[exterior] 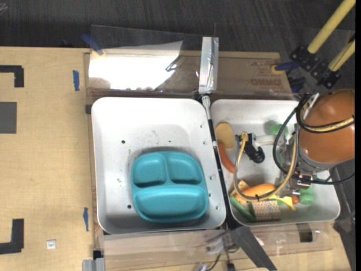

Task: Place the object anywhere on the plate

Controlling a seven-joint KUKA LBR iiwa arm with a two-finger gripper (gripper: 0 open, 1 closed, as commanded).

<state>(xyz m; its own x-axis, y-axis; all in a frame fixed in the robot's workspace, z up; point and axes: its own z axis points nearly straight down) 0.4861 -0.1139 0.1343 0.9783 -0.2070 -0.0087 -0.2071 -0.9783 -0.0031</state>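
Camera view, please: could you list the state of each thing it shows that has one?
Teal plate: flat in the left bin, three compartments bare.
Right bin: holds a heap of toy food.
Arm: reaching down over the right bin.

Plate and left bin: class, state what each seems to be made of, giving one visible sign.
Plate: probably moulded plastic, matte teal; rounded, soft-edged compartments and an even colour with only dull sheen suggest it.
Left bin: probably plastic too, smooth white and slightly glossy; rounded corners and soft reflections point that way, though painted metal cannot be ruled out.
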